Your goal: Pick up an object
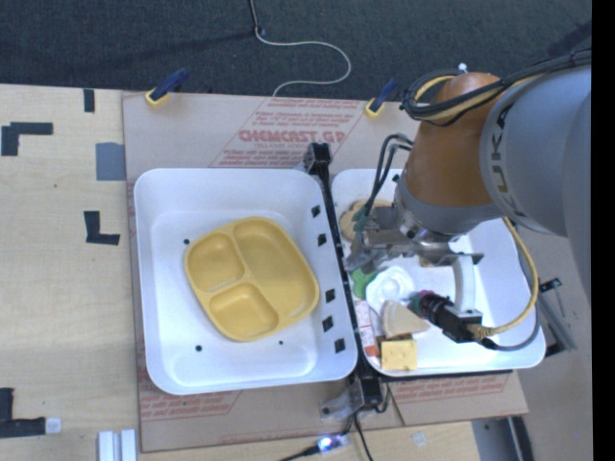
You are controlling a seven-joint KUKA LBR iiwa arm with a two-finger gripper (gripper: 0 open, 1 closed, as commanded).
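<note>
A small cluster of objects is seen in the right bin [509,257], pressed toward its left wall: a green piece [360,281], a white rounded item [391,283], a pale tan wedge [404,318] and a yellow block [400,354] nearest the front corner. Any of these could serve as the thing to be picked up, and which one is aimed at cannot be told. They are judged to lie bunched against the divider because loose things in a shallow bin are easily pushed there.

The gripper [377,250] is lowered over the back part of this cluster, with the green piece and the white item just below and in front of it, seemingly touching or nearly so. The tan wedge and the yellow block lie further forward, clear of it. Whether the gripper is spread or closed cannot be told, since it is covered by the wrist and the orange band [452,152] above; nothing is seen held between its fingers.

In the left bin [163,200], well apart to the gripper's far side across the divider, a yellow divided plate [252,277] lies flat near the middle, untouched. Both bins rest on a cardboard sheet [279,137] spread over the counter [58,257], presumably to keep them in place.
</note>
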